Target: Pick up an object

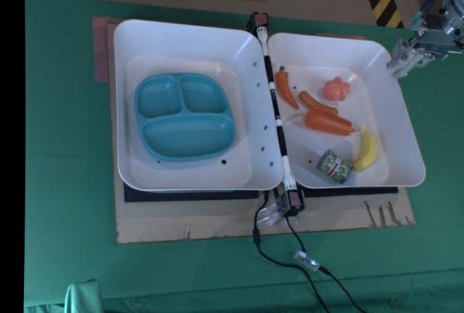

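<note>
The right bin [395, 116] holds a red chili pepper [287, 88], a small carrot [317, 101], a larger carrot [330, 122], a pink-orange lumpy fruit [336, 89], a yellow banana [367, 149] and a small green-labelled can [334, 166] lying on its side. My gripper [403, 64] hangs at the far right, above the bin's upper right rim, apart from all of these objects. Nothing shows between its fingers.
The left bin [127, 51] holds a teal divided plate [185, 117]. A jointed bar [274, 105] runs between the bins. Cables [290, 246] trail off the cardboard base at the front. Green cloth covers the bench around the bins.
</note>
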Available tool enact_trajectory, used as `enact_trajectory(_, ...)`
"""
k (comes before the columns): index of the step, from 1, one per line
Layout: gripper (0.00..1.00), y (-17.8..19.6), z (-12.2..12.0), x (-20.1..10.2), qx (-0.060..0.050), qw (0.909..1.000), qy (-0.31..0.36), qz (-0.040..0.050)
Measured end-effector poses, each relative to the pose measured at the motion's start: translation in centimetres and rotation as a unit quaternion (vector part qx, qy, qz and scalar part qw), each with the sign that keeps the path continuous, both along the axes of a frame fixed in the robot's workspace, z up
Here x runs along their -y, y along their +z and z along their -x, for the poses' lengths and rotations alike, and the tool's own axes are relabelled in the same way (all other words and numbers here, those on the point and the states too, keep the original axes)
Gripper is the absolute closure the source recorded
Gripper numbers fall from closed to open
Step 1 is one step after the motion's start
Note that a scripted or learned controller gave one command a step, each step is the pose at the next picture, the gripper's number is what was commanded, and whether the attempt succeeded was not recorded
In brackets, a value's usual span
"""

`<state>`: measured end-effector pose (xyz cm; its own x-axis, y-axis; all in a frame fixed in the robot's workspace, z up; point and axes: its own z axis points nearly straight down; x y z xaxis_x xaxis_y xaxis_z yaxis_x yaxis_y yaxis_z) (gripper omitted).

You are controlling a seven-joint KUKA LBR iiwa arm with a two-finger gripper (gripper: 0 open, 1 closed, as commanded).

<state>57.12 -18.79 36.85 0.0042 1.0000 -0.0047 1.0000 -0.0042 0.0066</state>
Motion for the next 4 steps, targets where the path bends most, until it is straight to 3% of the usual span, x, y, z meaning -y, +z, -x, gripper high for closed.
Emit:
enact_trajectory(1, 1.0, -4.2, 8.4, 0.0, -0.002, 1.0, 0.0, -0.0008)
enact_trajectory(2, 1.0, -3.5, 9.1, -0.1, -0.001, 1.0, 0.0, -0.001)
enact_trajectory(3, 1.0, -6.4, 7.4, -0.1, -0.002, 1.0, 0.0, -0.0013)
enact_trajectory(4, 1.0, -4.0, 2.1, -0.1, 0.0, 1.0, 0.001, -0.0008)
